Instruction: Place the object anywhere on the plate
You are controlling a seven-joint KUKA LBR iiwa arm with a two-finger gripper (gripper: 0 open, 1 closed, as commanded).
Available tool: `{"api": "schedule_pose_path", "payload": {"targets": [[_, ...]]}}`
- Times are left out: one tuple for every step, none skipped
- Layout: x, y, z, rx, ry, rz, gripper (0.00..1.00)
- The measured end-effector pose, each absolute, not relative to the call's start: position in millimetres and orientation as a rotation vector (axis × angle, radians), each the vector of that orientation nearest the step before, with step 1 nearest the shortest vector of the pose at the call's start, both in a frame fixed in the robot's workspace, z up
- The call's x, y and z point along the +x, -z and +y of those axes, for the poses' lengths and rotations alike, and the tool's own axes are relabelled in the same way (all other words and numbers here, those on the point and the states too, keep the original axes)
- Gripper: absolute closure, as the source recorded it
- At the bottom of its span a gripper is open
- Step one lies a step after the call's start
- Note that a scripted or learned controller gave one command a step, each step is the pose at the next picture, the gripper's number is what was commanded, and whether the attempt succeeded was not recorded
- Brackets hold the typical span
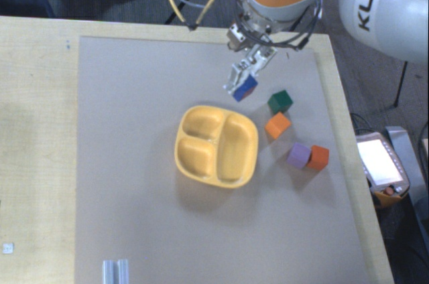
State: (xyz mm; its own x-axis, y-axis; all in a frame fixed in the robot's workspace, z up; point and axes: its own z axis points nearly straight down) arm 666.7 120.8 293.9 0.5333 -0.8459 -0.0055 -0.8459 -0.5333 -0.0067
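so, plate: the yellow plate (216, 145) sits left of my work, three compartments, nothing in them that i can see, its upper right rim nearest to me.
task thing: the blue block (244, 88) is up off the desk (120, 142), tilted on a slant, just above and to the right of the plate's rim, not yet over it.
gripper: my gripper (242, 80) is clamped on the blue block, the fingers closing from the upper side; the block hangs mostly below the tips, so i judge the hold to be shallow.
risk, slip: with the block tilted and held near one end, it could swing or drop out while i carry it leftward, landing on the desk short of the plate.
risk, early release: letting go where i am now would miss; the block would fall beside the rim or clip it and bounce off.
risk, rim and dividers: a slanted block dropped onto a raised divider may roll; a flat compartment floor is the safer target, i think.
neighbours: the green block (280, 101) and orange block (277, 124) lie just right of me, close enough that a low sweep could knock them.
further right: the purple block (299, 155) and red block (319, 157), touching each other, look well out of my path.
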Motion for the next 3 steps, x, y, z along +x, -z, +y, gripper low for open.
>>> {"api": "schedule_pose_path", "payload": {"targets": [[634.6, -277, 91, -2.909, -0.002, 1.171, 1.0], [578.9, -303, 42, -3.035, 0.004, 0.787, 1.0], [622.9, -324, 69, -3.114, 0.01, 0.35, 1.0]]}}
